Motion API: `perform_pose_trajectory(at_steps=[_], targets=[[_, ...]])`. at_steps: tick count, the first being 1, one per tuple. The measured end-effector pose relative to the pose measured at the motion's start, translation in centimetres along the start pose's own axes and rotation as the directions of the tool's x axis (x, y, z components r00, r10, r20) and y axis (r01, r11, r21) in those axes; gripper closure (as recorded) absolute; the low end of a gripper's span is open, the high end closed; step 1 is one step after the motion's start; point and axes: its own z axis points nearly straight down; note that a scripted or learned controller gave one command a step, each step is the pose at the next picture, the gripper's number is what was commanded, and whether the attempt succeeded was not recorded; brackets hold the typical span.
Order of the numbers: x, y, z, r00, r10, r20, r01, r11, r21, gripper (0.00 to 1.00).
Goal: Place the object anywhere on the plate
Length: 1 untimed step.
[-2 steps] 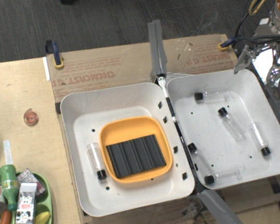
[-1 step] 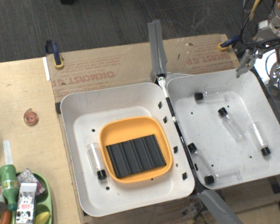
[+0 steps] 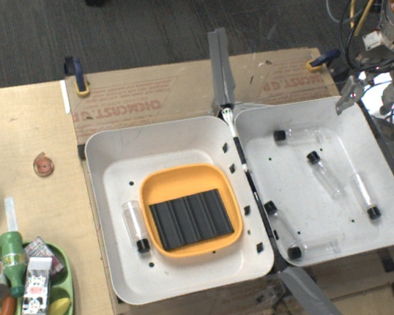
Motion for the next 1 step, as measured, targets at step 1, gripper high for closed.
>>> perform_pose_trajectory(at_steps=[1], targets=[[-0.27,0.03,-0.10,0.986,-0.167,0.000,0.167,0.986,-0.002,0.00]])
